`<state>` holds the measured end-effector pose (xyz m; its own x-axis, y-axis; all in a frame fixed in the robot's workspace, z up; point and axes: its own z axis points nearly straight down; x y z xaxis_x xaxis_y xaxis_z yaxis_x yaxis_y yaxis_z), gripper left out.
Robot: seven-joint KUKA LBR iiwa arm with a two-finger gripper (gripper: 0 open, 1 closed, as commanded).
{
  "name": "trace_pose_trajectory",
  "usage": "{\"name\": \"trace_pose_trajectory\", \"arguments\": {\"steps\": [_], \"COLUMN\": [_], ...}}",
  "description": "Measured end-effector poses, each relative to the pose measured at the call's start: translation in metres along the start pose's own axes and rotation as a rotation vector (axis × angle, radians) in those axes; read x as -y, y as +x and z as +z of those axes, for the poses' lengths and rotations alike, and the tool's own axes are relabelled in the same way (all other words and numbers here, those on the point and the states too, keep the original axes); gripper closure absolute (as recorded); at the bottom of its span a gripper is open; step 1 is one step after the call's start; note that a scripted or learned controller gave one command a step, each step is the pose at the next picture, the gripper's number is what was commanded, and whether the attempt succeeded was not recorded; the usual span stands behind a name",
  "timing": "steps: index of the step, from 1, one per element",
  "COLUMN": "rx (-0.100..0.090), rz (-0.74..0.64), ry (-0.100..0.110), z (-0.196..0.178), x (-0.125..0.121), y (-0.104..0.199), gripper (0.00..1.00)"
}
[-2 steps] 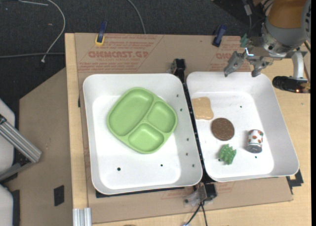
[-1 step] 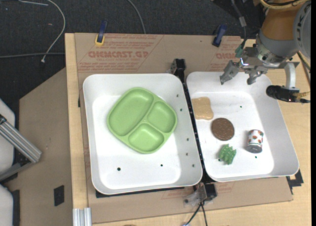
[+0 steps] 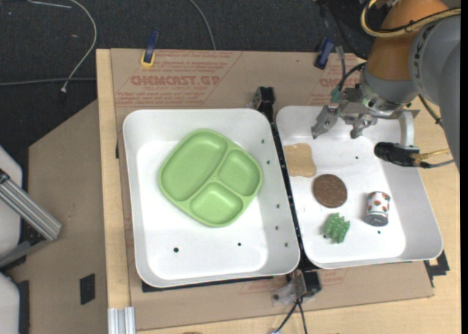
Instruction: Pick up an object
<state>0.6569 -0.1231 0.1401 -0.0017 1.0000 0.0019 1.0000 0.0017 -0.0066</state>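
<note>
My gripper (image 3: 338, 128) hovers over the far end of the right bin (image 3: 398, 246), fingers spread apart with nothing between them. In front of it and a little to the left, a flat tan slice (image 3: 298, 159) lies against the bin's left wall. Closer to the front lie a brown round disc (image 3: 330, 190), a small red-and-white can (image 3: 376, 208) on its side and a green spiky toy (image 3: 336, 227). None of them touches the gripper.
The left bin (image 3: 146, 151) holds a light green divided plate (image 3: 210, 177) in its middle. A black clamp (image 3: 264, 97) sits at the far end of the seam between the bins. Blue clips (image 3: 151, 47) pin the cardboard's far edge.
</note>
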Motion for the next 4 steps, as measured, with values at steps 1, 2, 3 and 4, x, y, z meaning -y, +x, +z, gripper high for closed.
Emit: {"name": "trace_pose_trajectory", "arguments": {"steps": [1, 2, 3, 4], "rx": [0.001, 0.002, 0.003, 0.003], "rz": [0.001, 0.0, 0.002, 0.0], "ry": [-0.005, -0.013, -0.014, -0.014], "z": [0.051, 0.036, -0.028, -0.079], "x": [-0.001, -0.003, 0.001, 0.005], "y": [0.001, 0.001, -0.001, 0.007], "gripper": [0.0, 1.0, 1.0, 1.0]}}
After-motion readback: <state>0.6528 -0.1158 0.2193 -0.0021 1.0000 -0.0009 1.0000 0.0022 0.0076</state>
